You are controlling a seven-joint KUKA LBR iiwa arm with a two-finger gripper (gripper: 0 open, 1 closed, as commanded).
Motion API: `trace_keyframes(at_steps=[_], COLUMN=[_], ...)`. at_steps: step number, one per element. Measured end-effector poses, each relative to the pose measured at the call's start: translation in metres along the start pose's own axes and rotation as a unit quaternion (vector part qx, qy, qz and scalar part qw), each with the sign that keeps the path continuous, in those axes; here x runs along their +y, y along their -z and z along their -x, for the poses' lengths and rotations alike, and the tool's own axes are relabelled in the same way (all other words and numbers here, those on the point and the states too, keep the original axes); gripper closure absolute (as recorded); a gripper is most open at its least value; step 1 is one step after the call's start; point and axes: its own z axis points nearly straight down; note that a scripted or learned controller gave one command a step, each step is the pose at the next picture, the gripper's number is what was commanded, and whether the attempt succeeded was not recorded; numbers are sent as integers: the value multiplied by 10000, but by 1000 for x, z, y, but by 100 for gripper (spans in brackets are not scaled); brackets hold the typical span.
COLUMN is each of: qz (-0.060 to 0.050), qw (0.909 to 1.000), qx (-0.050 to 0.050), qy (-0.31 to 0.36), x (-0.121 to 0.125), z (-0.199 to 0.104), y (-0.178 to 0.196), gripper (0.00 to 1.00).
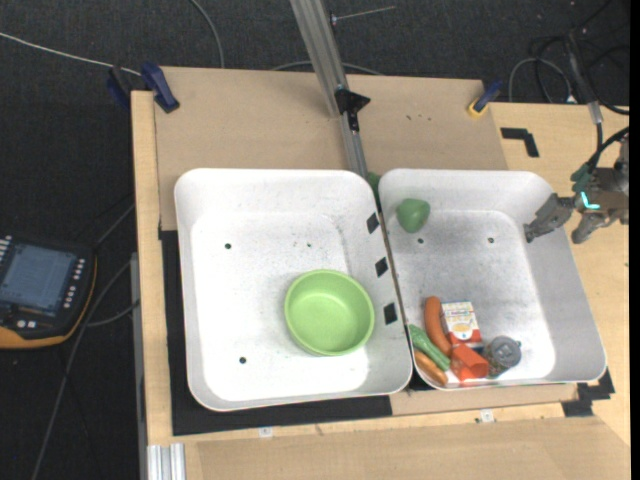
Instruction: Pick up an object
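Note:
My gripper (563,226) hangs at the right rim of the right bin (500,183), with its two dark fingers spread apart and nothing between them. In that bin's near corner lies a heap: an orange carrot-like piece (434,319), a small white and orange carton (460,319), a red item (468,361), a grey round part (502,350) and a green pod (429,345). A green lump (412,213) sits at the bin's far left side. The heap lies well to the left of and nearer than the gripper.
The left bin (250,193) holds a light green bowl (329,312) near its front right. A metal post (322,43) rises at the back between the bins. Blue and orange clamps (158,86) grip the board's far corners. A pendant (40,286) lies off the bench at left.

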Motion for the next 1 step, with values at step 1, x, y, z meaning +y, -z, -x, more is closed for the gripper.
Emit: trace_keyframes(at_steps=[1], qz=[-1], qw=[10000], qx=[0], qy=[0], x=[0], z=[0], y=[0], gripper=[0])
